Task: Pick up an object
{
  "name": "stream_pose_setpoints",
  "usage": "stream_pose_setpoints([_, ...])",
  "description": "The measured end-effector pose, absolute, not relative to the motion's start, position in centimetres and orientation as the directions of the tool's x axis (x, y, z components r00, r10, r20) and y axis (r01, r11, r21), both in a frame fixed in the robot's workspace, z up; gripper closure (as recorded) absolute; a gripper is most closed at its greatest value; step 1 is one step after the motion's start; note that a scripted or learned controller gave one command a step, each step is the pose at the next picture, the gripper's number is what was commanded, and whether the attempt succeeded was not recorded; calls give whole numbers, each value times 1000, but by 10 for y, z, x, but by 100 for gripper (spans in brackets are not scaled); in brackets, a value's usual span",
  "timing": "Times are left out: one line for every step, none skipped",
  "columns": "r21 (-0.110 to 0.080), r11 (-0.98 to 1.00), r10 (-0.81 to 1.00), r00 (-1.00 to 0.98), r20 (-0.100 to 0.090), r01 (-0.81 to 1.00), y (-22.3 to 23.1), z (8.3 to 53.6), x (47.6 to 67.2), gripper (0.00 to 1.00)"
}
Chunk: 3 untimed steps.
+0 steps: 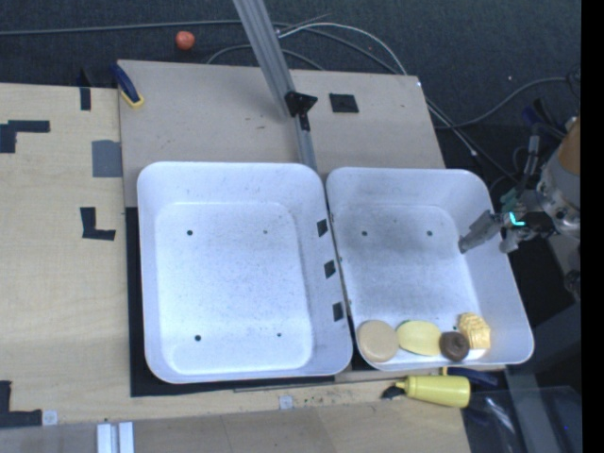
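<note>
Several small objects lie in the front right corner of the right bin (406, 253): a tan round disc (377, 341), a pale yellow oval piece (418, 337), a dark brown round piece (454, 346) and a yellow-tan lumpy piece (475, 329). My gripper (489, 238) hangs over the bin's right rim, well behind those objects and apart from them. Its two fingers stand spread, open, with nothing between them.
The left bin (231, 267) sits beside the right one. A yellow tool (436, 390) lies on the bench just in front of the right bin. A slanted metal pole (269, 50) rises behind the bins. A red ball (185, 39) lies far back.
</note>
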State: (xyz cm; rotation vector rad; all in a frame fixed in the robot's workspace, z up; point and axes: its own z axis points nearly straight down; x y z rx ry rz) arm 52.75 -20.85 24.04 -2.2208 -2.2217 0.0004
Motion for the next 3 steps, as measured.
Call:
stream_pose_setpoints([0, 0, 1000, 0, 0, 1000, -208, 240, 527, 0])
stream_pose_setpoints([-4, 1, 1000, -1, 1, 1000, -206, 194, 534, 0])
stream_pose_setpoints([-5, 1, 1000, -1, 2, 1000, -202, 137, 542, 0])
